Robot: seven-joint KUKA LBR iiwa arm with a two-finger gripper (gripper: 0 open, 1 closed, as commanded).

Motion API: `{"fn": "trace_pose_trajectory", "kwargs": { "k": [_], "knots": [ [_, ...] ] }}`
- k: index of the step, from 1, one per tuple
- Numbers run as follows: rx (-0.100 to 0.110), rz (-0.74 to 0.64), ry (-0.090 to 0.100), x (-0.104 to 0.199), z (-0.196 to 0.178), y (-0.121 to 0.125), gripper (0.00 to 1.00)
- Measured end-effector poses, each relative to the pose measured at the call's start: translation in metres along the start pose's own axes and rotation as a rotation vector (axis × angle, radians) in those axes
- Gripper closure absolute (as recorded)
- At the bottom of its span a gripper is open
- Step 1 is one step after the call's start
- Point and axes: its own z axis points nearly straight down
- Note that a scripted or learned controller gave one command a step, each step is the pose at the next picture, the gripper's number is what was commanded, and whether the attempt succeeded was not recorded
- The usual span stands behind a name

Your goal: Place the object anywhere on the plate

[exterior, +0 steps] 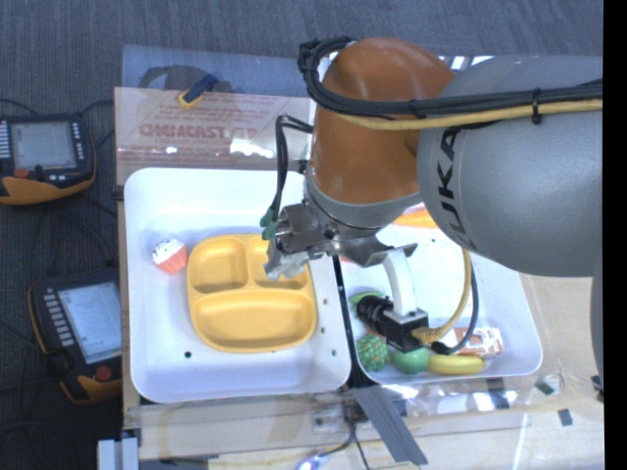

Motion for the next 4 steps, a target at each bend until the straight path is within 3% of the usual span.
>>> {"fn": "trace_pose_trajectory", "kwargs": {
  "k": [1, 2, 3, 4],
  "knots": [
    [-0.02, -0.396, -0.005, 0.037, -0.067, 0.007, 1.0],
    [-0.019, -0.495, -0.005, 0.042, -0.001, 0.009, 1.0],
    [-0.022, -0.547, -0.006, -0.011, -0.058, -0.002, 1.0],
    [-0.019, -0.803, -0.006, 0.029, 0.008, 0.006, 1.0]
  ]
}}
